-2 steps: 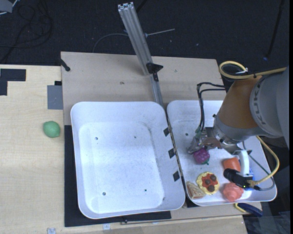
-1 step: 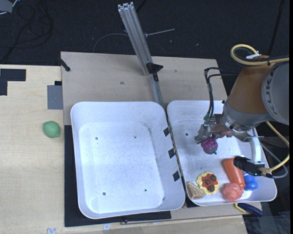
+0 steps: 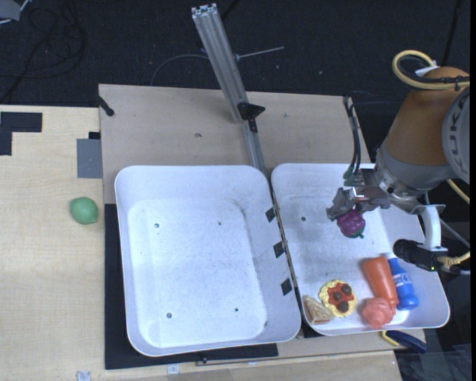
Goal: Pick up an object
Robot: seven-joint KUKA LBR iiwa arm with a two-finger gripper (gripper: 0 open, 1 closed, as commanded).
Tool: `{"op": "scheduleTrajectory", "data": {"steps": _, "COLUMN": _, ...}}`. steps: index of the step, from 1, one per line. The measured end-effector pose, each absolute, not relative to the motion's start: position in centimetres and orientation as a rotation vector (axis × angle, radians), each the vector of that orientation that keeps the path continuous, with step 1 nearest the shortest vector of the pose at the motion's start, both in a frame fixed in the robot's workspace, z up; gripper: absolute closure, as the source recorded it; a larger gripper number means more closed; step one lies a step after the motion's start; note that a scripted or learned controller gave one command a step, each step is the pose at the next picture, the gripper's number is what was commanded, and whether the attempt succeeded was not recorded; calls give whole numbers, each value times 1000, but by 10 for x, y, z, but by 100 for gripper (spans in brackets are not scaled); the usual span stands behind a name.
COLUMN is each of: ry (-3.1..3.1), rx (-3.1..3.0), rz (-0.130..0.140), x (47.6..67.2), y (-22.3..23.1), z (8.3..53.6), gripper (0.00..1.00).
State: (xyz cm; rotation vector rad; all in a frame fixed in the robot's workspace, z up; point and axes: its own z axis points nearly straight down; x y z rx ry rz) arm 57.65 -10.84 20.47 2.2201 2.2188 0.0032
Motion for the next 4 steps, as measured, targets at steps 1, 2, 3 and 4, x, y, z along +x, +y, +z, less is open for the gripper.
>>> {"op": "scheduleTrajectory", "data": {"steps": 1, "ry": 2220, "rx": 2222, "rz": 1, "x": 577, "y": -109, "z": 228, "gripper": 100}}
{"op": "scheduleTrajectory", "data": {"steps": 2, "ry": 2224, "rx": 2219, "rz": 1, "x": 555, "y": -65, "z": 236, "gripper": 100}}
{"op": "scheduleTrajectory", "data": {"steps": 3, "ry": 2225, "rx": 2220, "rz": -1, "x": 538, "y": -21, "z": 225, "gripper": 100}}
{"op": "scheduleTrajectory", "data": {"steps": 4, "ry": 2225, "rx": 2218, "rz": 1, "x": 528, "y": 26, "z": 236, "gripper": 100}}
